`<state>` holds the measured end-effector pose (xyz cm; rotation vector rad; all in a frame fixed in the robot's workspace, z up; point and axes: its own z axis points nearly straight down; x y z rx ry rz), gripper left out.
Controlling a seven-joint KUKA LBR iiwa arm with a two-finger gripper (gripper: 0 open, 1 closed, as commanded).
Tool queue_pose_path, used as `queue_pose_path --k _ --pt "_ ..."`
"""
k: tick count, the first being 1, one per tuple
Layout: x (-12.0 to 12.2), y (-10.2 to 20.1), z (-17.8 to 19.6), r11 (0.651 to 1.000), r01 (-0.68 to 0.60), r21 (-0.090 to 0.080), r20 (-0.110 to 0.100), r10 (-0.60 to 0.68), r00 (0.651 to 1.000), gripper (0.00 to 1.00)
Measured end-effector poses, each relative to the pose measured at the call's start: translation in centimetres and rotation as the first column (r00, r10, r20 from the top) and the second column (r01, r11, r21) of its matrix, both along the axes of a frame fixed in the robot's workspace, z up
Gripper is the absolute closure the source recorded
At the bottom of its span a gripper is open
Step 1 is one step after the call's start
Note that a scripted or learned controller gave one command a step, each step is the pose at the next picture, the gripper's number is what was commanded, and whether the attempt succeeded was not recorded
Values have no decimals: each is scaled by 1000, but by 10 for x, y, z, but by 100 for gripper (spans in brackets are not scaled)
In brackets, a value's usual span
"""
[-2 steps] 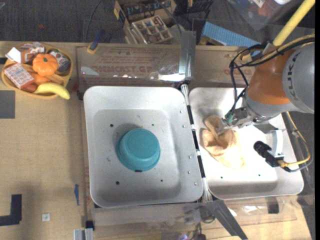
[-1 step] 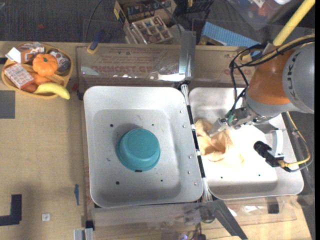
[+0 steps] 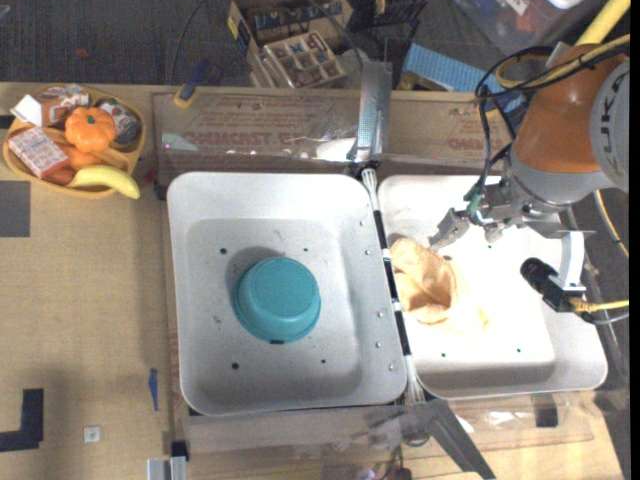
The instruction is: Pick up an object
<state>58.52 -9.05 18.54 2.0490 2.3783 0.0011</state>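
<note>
A teal bowl (image 3: 278, 299) lies upside down in the middle of the left bin (image 3: 200, 208). A tan, crumpled soft thing (image 3: 424, 280) rests against the left wall of the right bin (image 3: 520, 363). My gripper (image 3: 458, 224) hangs over the right bin's upper part, just up and right of the tan thing, with its fingers pointing down-left toward it. Nothing shows between the fingers, and I cannot tell whether they are open or shut.
A wooden bowl (image 3: 70, 153) with toy fruit, a small pumpkin and a banana sits at the far left on the bench. Cardboard walls stand behind both bins. The arm's orange band (image 3: 560, 118) looms over the right bin's upper right corner.
</note>
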Motion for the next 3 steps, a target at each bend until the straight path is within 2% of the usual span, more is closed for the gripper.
queue_pose_path --k 1,2,3 --pt "8 -6 -92 991 -131 -1 14 131 991 0" --pt "10 -7 -81 992 -127 0 20 127 992 100" --pt "9 -8 -81 992 -126 0 19 126 992 0"
